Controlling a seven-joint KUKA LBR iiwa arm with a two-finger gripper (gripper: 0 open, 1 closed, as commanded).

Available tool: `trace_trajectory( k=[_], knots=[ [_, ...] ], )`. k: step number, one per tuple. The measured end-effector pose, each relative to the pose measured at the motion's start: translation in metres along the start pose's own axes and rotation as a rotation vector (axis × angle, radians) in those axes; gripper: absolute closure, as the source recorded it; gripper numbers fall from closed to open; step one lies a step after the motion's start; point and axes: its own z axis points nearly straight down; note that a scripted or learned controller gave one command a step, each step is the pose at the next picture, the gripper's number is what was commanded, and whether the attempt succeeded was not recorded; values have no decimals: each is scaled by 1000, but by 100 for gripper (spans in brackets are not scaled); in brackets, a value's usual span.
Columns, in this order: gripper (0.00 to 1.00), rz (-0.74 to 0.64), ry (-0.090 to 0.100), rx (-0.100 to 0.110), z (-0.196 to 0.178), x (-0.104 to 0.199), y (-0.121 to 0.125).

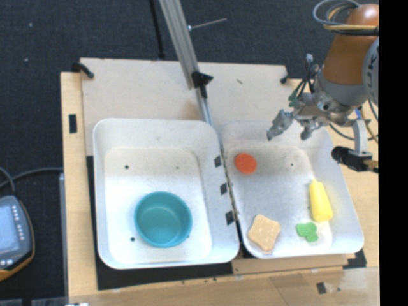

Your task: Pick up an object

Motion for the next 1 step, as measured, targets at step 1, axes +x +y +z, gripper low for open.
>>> trace_trajectory(
  k=[1],
  knots=[
    [0, 0, 0, 0, 0, 0, 0]
  ],
)
